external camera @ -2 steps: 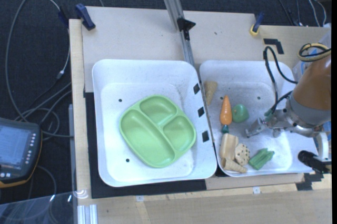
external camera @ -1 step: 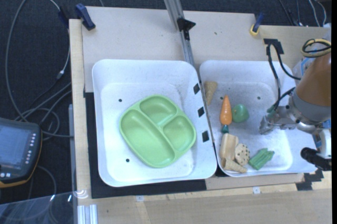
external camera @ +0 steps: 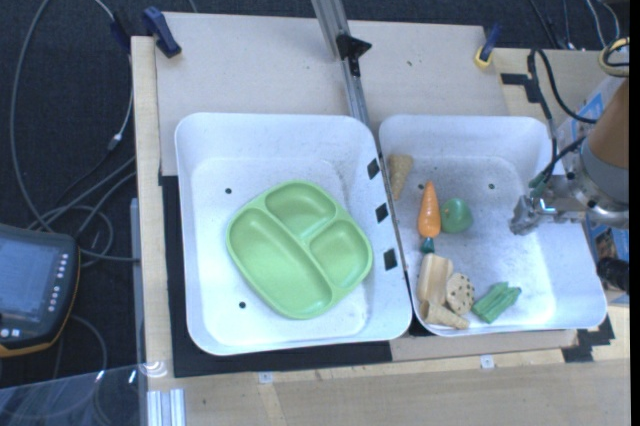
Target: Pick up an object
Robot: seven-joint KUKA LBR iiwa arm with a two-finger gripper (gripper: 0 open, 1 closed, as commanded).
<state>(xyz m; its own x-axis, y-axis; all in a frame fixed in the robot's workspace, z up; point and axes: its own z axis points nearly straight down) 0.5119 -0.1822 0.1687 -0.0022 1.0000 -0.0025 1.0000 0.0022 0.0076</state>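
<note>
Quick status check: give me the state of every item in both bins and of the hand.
green divided plate: flat in left bin, nothing on it
carrot: lying loose in right bin
green round piece: beside carrot
tan pieces: piled at front wall
green block: lying loose
hand: low over right bin, nothing seen held

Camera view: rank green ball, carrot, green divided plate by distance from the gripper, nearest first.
Measured from the gripper, at the right bin's right side:
1. Green ball, middle of the right bin.
2. Carrot, just left of the ball.
3. Green divided plate, in the left bin.
</note>
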